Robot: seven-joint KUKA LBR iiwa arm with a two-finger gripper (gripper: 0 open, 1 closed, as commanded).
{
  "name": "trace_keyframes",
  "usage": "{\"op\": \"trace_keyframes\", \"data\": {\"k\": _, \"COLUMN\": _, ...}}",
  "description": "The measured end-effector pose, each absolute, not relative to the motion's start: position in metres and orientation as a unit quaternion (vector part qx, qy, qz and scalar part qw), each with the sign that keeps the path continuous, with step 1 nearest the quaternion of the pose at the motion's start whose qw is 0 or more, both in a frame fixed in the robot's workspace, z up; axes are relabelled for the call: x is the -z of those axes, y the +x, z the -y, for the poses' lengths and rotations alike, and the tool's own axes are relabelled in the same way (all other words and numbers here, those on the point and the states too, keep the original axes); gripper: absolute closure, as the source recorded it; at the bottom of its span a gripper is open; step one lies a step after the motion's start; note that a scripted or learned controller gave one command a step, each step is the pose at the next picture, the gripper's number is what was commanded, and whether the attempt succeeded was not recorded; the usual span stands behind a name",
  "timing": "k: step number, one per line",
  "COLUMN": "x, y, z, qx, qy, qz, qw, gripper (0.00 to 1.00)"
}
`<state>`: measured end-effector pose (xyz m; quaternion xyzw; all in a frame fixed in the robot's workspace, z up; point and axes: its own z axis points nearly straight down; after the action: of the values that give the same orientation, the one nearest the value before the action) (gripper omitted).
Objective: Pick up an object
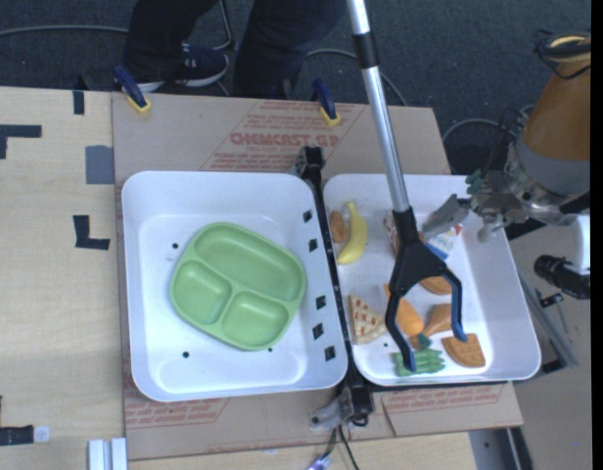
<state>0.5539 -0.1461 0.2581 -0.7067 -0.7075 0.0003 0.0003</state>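
Toy food lies in the right bin (512, 292): a yellow banana (352, 239), a waffle piece (364, 317), several orange pieces such as one at the front right (464, 352), and a green vegetable (420, 362). My gripper (466, 220) hangs over the bin's back right part, its two grey fingers spread apart with nothing between them, so it is open. It is right of the banana and apart from all the food. A small red and white item (454, 231) lies just under the left finger.
A long silver reacher pole (378, 96) slants down from the top into the right bin, and its black claw (419, 280) with blue tips straddles the orange pieces. The left bin (145, 262) holds a green divided plate (238, 284). A person's legs stand behind the bench.
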Motion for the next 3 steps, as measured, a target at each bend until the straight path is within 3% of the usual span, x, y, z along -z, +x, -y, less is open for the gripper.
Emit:
{"op": "trace_keyframes", "data": {"k": 1, "x": -0.190, "y": 0.635, "z": 0.194, "qx": -0.0016, "qy": -0.707, "qz": 0.707, "qw": 0.001, "gripper": 0.00}}
{"op": "trace_keyframes", "data": {"k": 2, "x": -0.108, "y": 0.628, "z": 0.143, "qx": -0.0009, "qy": -0.706, "qz": 0.708, "qw": 0.002, "gripper": 0.00}}
{"op": "trace_keyframes", "data": {"k": 3, "x": -0.118, "y": 0.629, "z": 0.143, "qx": -0.0010, "qy": -0.706, "qz": 0.708, "qw": 0.001, "gripper": 1.00}}
